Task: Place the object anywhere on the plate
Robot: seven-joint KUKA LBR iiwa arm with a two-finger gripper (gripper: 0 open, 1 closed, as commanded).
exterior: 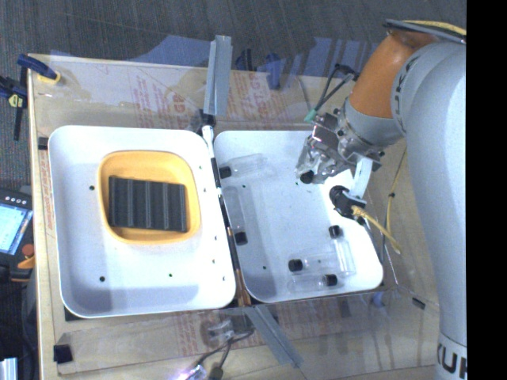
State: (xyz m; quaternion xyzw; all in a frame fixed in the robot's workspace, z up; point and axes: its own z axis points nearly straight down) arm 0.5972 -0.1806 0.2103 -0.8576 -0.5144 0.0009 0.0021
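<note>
Clear objs [321, 269] front of rt bin [269, 236]; gripper [310, 172] above, fingers maybe apart, unclear.

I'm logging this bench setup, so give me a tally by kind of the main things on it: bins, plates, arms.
White bins: 2, the left bin and the right bin
Yellow plate with a dark ridged insert: 1, in the left bin
Robot arm: 1, its claw over the right bin
Total: 4
</note>
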